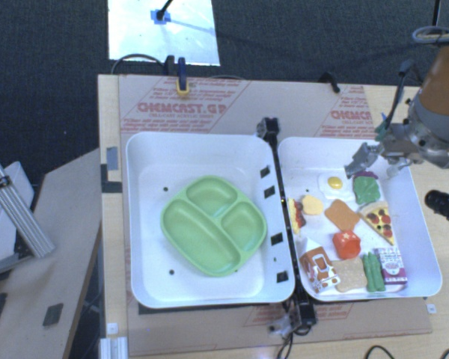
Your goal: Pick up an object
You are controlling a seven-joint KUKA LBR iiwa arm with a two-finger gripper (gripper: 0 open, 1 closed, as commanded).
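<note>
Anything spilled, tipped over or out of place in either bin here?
Nothing stands out. The green divided plate lies flat in the left bin, a bit turned. The toy food, such as the fried egg and pizza slice, lies loosely inside the right bin, none over the rim.

Toy foods [348,234] lie scattered flat in the right white bin [426,223].

Robotics laboratory test cell. A bench [232,96] faced with printed protective sheeting carries two white bins [146,223], held by black clips [269,193]. The grey-and-orange arm [441,103] enters at 3 o'clock. Aluminium framing [15,208] stands at 9 o'clock, loose cables [299,327] at 6 o'clock, dark carpet [45,51] beyond.
</note>
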